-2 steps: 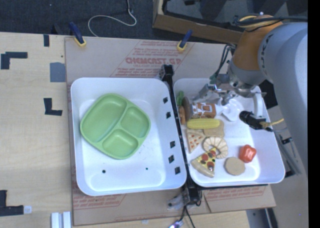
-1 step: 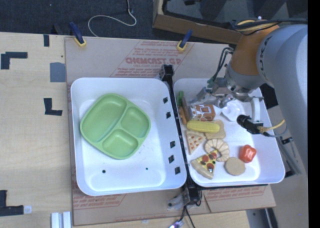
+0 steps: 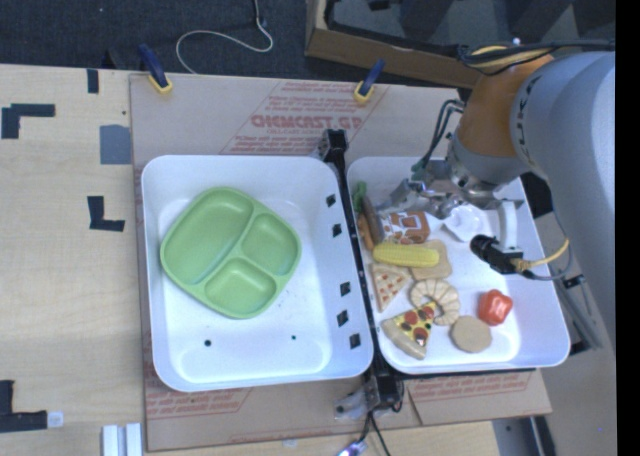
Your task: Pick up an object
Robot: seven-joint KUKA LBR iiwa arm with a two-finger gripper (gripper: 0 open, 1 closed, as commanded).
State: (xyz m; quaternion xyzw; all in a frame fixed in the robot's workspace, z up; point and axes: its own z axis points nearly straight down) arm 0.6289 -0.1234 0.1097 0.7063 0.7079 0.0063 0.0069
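While the gripper (image 3: 437, 194) hangs low over the right bin (image 3: 540, 344), I cannot tell how it is set (the wrist hides it). Just below it lie a corn cob (image 3: 405, 256) and what looks like a pizza slice (image 3: 387, 287); far left, a green plate (image 3: 231, 251).

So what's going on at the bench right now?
The grey arm with the orange band is reaching into the right white bin, its hand low over the toy food near the yellow corn cob. The green divided plate lies alone in the left white bin. Nothing looks lifted yet.
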